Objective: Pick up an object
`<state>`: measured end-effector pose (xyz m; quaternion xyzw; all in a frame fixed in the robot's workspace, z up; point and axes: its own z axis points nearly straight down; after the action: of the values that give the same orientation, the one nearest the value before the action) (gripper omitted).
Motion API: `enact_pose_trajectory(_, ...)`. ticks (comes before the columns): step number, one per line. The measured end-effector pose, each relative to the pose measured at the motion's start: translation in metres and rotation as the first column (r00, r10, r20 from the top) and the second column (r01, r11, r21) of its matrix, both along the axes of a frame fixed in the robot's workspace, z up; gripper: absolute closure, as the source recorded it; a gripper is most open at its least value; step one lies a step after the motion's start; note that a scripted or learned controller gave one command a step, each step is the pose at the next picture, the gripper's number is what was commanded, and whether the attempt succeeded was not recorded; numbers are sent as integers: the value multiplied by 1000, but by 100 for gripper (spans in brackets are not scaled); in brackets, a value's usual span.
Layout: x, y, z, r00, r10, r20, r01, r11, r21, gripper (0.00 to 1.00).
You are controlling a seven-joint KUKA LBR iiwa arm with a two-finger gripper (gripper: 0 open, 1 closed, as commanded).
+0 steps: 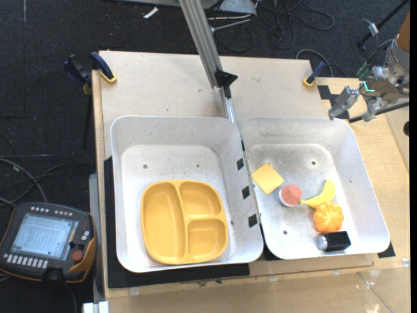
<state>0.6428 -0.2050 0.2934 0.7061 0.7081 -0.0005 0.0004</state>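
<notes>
Because the yellow square block (268, 178) lies flat and apart from the pink cup (290, 195), banana (319, 195), orange pumpkin (328, 218) and black cylinder (334, 241), it is judged the easiest pick: descend vertically, straddling opposite edges. It lies up-left of the cup in the right bin (339, 139). The gripper (355, 104) hovers beyond that bin's far-right rim, well apart from the block; whether it is open or closed cannot be told.

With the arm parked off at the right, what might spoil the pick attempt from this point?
The banana, orange, pink cup and black item crowd together, so the end effector may knock a neighbour or grab two. The yellow square lies flat, likely hard to pinch. The black item sits near the bin's rim.
</notes>
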Motion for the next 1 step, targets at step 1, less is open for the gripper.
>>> enact_pose_trajectory(1,0,11,-51,1000,0,-5,0,1000,2,0)
